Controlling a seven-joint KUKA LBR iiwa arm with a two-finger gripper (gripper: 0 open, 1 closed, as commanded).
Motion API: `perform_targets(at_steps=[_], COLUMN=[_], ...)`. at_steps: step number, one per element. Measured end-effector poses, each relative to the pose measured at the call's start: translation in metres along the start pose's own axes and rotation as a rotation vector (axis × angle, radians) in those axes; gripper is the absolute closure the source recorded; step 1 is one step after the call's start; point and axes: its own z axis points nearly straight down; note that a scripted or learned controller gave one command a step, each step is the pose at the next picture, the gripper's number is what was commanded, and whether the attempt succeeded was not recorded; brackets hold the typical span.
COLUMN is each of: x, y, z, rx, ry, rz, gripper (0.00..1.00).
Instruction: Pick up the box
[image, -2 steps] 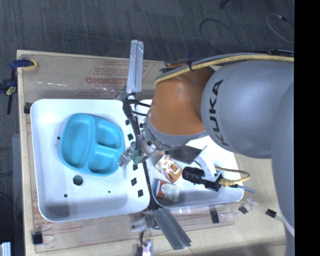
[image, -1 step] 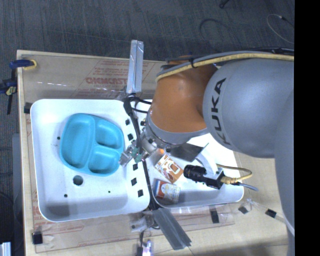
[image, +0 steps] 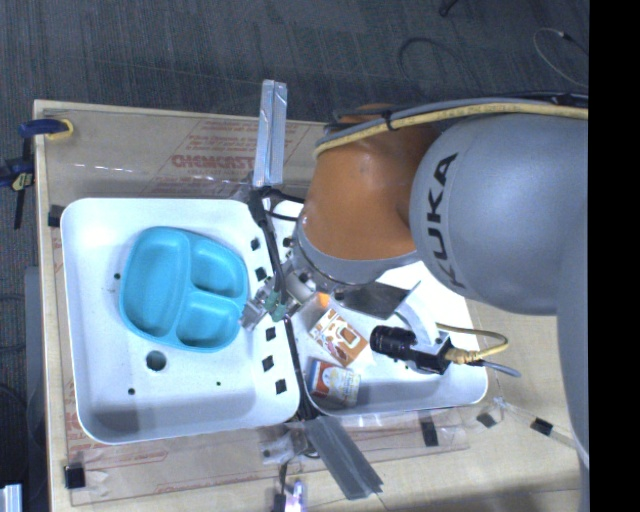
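A small box (image: 338, 337) with white, orange and brown print lies tilted in the right bin (image: 455, 392), near its left wall. My gripper (image: 262, 306) hangs over the divider between the two bins, left of the box and close to the right edge of the blue tray. Nothing shows in its grasp. The arm's wide grey and orange body hides most of the right bin.
A blue divided tray (image: 185, 288) lies in the left bin (image: 100, 390). A second small package (image: 333, 382) with blue and orange print lies at the right bin's front left corner, just in front of the box. A metal post (image: 270, 135) stands behind the bins.
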Motion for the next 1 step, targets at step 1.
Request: perform_targets(at_steps=[1], x=[-0.0232], y=[-0.0204], z=[-0.0555], rx=[-0.012], ry=[-0.005], rz=[0.339], gripper=[1.0])
